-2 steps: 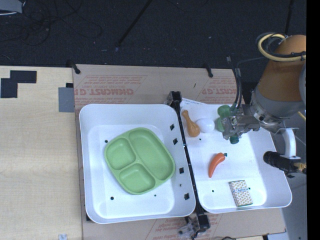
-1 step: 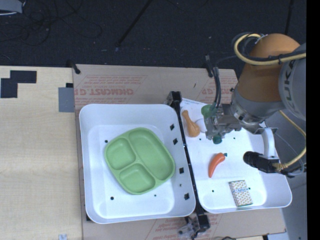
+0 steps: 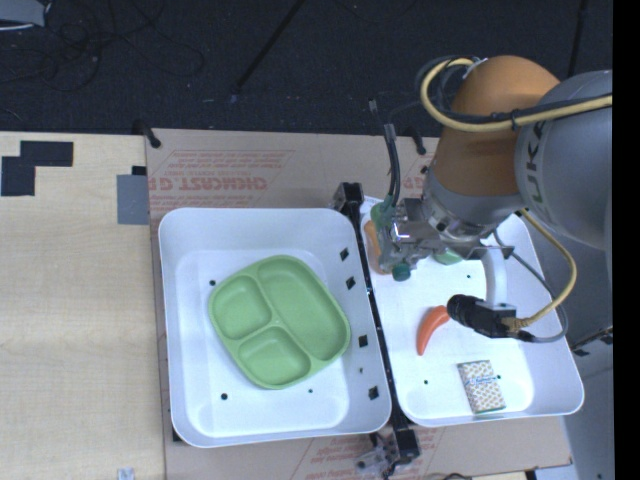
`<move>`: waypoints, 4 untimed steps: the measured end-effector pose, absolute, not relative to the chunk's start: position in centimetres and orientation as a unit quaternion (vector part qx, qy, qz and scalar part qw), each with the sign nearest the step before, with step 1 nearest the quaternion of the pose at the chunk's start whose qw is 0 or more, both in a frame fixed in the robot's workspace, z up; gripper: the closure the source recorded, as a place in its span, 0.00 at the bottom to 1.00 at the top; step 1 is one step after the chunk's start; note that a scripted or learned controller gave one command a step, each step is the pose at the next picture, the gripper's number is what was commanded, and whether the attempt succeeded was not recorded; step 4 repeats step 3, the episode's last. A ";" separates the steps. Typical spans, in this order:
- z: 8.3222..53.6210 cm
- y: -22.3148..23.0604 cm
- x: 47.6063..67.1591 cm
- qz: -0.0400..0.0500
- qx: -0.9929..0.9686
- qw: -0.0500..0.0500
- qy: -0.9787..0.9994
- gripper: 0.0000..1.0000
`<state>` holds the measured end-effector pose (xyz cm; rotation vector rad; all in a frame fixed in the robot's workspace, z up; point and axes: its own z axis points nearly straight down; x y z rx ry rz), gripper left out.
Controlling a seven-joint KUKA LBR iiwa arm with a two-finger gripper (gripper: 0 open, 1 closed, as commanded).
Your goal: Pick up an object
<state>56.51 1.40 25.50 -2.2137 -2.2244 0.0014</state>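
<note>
My gripper (image 3: 405, 251) is low over the far left corner of the right bin (image 3: 560, 393), under the big grey and orange wrist. Just beside it lie an orange object (image 3: 372, 238) against the bin's left wall and a small teal-green piece (image 3: 402, 269), both partly hidden by the gripper. An orange-red pepper-shaped object (image 3: 431, 326) lies in the middle of the right bin, apart from the gripper. Near the front of that bin sits a small patterned rectangular packet (image 3: 482, 385).
The left bin (image 3: 190, 238) holds a green divided plate (image 3: 278, 320). A black cable plug (image 3: 478, 314) from the arm hangs over the right bin beside the pepper. Cardboard lies under both bins, and a wooden bench stretches to the left.
</note>
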 end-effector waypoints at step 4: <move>24.8 9.7 59.1 0.002 -0.706 0.001 -0.708 0.00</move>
